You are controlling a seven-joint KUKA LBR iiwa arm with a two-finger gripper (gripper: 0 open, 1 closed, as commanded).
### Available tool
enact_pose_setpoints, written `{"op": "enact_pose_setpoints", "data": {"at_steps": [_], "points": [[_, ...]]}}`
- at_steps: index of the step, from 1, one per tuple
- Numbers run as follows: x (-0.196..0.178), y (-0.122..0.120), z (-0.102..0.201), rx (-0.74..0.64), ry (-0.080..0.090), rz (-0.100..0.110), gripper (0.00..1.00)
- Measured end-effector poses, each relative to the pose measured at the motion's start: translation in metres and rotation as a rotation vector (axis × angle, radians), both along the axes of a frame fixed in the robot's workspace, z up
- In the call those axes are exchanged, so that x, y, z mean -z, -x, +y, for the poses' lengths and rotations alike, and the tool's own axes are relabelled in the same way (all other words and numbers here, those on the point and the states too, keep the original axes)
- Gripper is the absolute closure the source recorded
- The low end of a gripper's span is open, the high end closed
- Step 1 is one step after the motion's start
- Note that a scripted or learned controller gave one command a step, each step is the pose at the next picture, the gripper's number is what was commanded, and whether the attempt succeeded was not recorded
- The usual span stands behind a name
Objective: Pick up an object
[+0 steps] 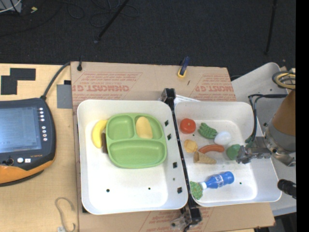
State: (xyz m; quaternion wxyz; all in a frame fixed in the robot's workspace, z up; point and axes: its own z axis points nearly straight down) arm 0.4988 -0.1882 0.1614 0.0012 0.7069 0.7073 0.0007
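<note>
Cardboard covers the tabletop point(120, 81) under two white bins point(125, 197). From the camera view, my tool point(243, 154) touches a green ball point(233, 151); I cannot tell its grip. The ball looks light, smooth, likely slippery: pinch across its middle. I count one ball, one bottle point(218, 180), one divided plate point(135, 140).

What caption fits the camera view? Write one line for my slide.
Gripper beside a green ball in the right bin of toy food; green tray in the left bin.
</note>
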Motion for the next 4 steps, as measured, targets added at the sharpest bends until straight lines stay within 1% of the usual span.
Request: {"op": "enact_pose_setpoints", "data": {"at_steps": [1,2,4], "points": [[-0.047,0.000,0.008,-0.001,-0.001,0.000,1.00],[-0.067,-0.001,0.007,0.000,-0.001,0.002,1.00],[-0.048,-0.021,0.117,-0.005,-0.004,0.007,1.00]]}}
